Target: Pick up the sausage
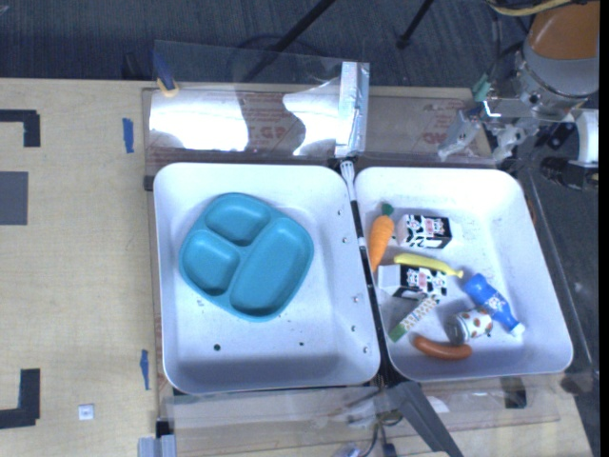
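The sausage (441, 347), reddish-brown and slightly curved, lies near the front edge of the right bin (504, 198). My gripper (478, 137) hangs above the bench just behind that bin's far rim, well away from the sausage. Its fingers stand open with nothing between them.
The right bin also holds a carrot (380, 240), a banana (427, 265), two cow-print cartons (425, 228) (416, 279), a blue bottle (493, 303) and a small can (473, 325) right beside the sausage. A blue divided plate (247, 253) sits in the left bin (190, 350).
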### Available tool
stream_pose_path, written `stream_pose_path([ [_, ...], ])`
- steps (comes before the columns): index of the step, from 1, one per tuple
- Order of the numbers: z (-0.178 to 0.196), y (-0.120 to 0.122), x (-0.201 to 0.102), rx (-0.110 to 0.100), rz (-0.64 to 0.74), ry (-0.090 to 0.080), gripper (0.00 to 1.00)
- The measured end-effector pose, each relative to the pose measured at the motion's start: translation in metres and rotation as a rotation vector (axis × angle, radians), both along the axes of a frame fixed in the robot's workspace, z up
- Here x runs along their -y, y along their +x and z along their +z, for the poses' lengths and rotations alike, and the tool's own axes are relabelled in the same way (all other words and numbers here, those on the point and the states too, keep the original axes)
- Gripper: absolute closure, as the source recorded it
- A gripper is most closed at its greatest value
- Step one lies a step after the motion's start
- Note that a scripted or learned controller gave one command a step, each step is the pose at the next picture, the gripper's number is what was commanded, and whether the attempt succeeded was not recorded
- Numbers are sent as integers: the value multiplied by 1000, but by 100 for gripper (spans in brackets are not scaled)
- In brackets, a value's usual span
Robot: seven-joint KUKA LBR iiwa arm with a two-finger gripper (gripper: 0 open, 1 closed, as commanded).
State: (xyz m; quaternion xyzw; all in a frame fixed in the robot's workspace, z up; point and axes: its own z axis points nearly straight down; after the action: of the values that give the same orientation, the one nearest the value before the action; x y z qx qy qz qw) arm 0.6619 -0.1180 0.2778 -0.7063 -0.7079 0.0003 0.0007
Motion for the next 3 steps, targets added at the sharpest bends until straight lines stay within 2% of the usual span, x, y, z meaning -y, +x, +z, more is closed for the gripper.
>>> stream_pose_path([
  [1, 11, 1, -1, 4, 2, -2, 100],
  [2, 158, -54, 29, 3, -145, -2, 100],
  [3, 156, -135, 70, 2, 358, 0, 100],
])
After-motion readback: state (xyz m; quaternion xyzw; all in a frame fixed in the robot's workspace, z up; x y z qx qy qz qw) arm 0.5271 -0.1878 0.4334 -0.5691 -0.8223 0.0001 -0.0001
